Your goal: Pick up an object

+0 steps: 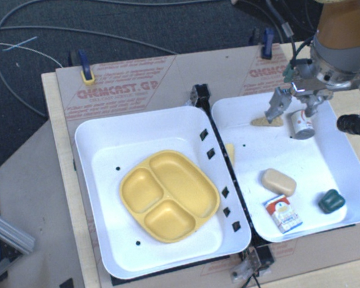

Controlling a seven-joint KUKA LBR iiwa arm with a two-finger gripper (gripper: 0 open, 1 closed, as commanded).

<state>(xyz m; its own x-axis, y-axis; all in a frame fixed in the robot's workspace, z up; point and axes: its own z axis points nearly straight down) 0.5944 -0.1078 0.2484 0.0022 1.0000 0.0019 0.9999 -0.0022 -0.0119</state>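
Where the arm reaches in from the right of the camera view, its gripper (290, 110) hangs over the far part of the right bin (353, 167). Its two grey fingers (275, 108) are spread apart with nothing between them. A small silver cylinder (301, 125) sits just below the wrist; whether it is part of the tool or a loose object cannot be told.

Just beside the left fingertip lies a small tan scrap (262, 121) on the bin floor. Nearer the camera, in the middle of the same bin, rests a tan oval block (279, 182), like a bar of soap. Just in front of it lies a small red and white packet (283, 213). To the right of the packet, near the bin's front right corner, sits a dark green rounded object (331, 200).

The left bin (99, 187) holds a yellow divided plate (168, 194) with three compartments, lying flat at its centre. Both bins sit side by side on a brown board (123, 81) fixed with blue clamps (86, 66) at the far edge.
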